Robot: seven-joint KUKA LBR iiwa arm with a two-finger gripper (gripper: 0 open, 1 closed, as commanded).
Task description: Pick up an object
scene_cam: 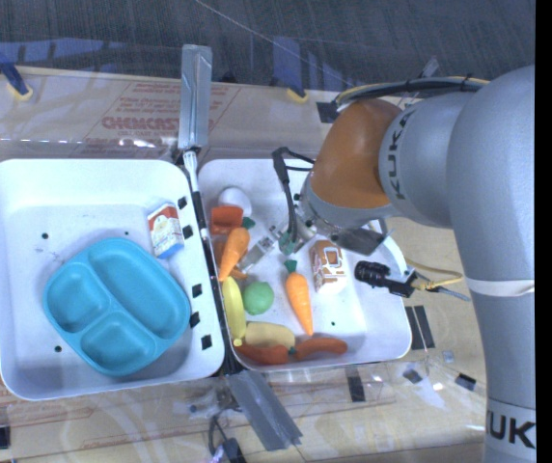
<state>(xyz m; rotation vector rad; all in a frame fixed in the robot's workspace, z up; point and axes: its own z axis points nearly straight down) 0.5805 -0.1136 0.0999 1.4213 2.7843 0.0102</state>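
The gripper (281, 242) sits low in the right bin (392, 331), tucked under the orange wrist band, and tbh I can't tell whether it's open, closed or gripping anything bc the wrist blocks most of it. No object is clearly in its grasp, so I'd say the pick isn't made yet.

Going outward from the tool: at about 9 o'clock, right next to it, a slanted carrot (233, 249) lies along the bin's left side. At about 5 o'clock, close by, there's a second carrot (298, 302), tip pointing down. At 3 o'clock, a small printed box (328, 265). Further out at 7 o'clock, a green ball (258, 298) and a banana (232, 304) are touching or nearly so. Along the bottom wall there's a yellowish piece (268, 334) and a red-orange one (319, 347).

What could go wrong imo:
- stuff is packed tight, so the tool could land between two items and nudge both w/o catching either
- carrots taper, so they can squirt out of a pinch
- the green ball prob rolls away if touched off-centre
- items hugging the wall leave no room to get around them

Left bin (15, 191) holds a blue divided plate (117, 302) and a small carton (165, 230), well apart from the tool.
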